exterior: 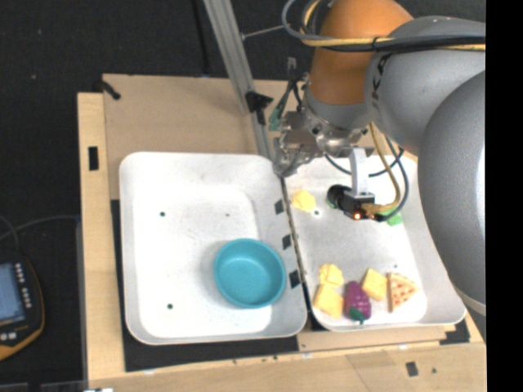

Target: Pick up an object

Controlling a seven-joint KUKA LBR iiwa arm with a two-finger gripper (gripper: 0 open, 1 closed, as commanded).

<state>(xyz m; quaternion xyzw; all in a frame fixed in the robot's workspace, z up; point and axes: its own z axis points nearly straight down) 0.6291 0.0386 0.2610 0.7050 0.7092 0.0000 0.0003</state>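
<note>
At the upper middle of the frame: the grey metal two-finger gripper (286, 163). Hangs low over the upper end of the ridge between the two shallow white plastic bins, so probably aims at something close to that ridge. Cannot tell if open or closed, too dark and small there. Holds nothing visible.

Just below and to the right of it, in the upper left part of the right white bin (359, 251): a small pale yellow piece (303, 201). Lies apart from the gripper, not touching. Seems the likeliest target, being nearest and alone, with bare floor around for a descent.

Along the lower edge of the same bin, packed in a row at the lower right of the frame: a yellow blocky toy (329, 292), a purple toy grape bunch (357, 300), a small yellow cube like cheese (374, 283), a toy pizza slice (400, 288). Touching or almost touching, so harder to take one cleanly. Further up, at the middle right, a small green thing (395, 217), half hidden; cannot name it.

In the left white bin (163, 186), toward its lower right corner: a round turquoise plastic bowl (248, 272), upright, mouth up. Wide, perhaps awkward for a narrow claw.

Judging so: approach step only, pick not yet done. Calls for a small shift toward the lower right, then straight down.
</note>
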